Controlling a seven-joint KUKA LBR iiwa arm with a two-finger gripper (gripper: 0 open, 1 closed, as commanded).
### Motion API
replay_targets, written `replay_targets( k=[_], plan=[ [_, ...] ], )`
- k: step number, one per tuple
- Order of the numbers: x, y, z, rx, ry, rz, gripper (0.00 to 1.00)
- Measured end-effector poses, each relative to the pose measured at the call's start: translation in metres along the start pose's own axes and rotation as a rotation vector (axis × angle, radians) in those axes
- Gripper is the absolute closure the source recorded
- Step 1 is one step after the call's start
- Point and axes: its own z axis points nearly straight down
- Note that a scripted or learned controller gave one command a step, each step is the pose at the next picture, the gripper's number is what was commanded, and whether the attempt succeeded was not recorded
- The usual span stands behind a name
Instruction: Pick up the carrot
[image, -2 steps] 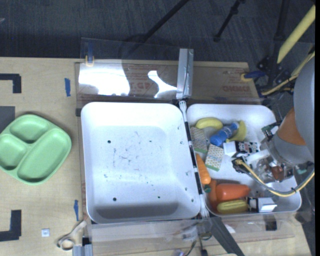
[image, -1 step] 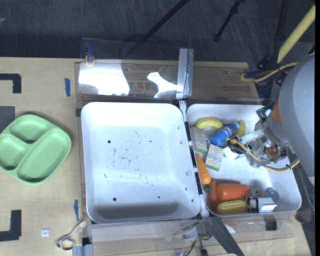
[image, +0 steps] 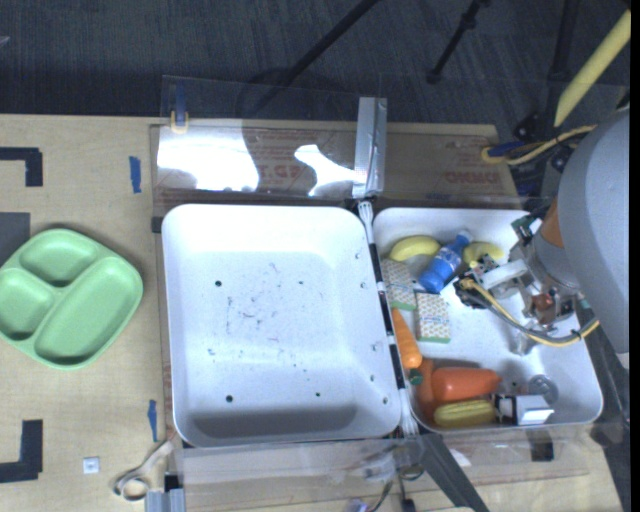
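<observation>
Because the arm (image: 600, 220) enters from the right and hangs over the right-hand bin (image: 590, 385), the approach should be planned across that bin toward its left wall. The left-hand bin (image: 270, 320) plays no part in this step. The gripper (image: 530, 300) sits among cables above the bin's right half; how far it is open cannot be told, and nothing is visibly held. The carrot (image: 405, 340) lies lengthwise against the left wall, just beside the red pepper (image: 462, 382) and the checkered packet (image: 433, 315). A descent along the carrot's midsection, closing across its narrow width, would likely avoid both the wall and the neighbours.
</observation>
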Motion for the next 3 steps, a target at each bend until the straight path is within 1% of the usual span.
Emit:
replay_targets(
  k=[1,2,3],
  plan=[
    [0.0,-0.002,-0.009,0.003,-0.004,-0.004,1.0],
    [-0.027,0.042,-0.046,0.002,-0.003,-0.14,1.0],
    [0.014,0.05,0.0,0.013,-0.002,0.004,1.0]
  ],
)
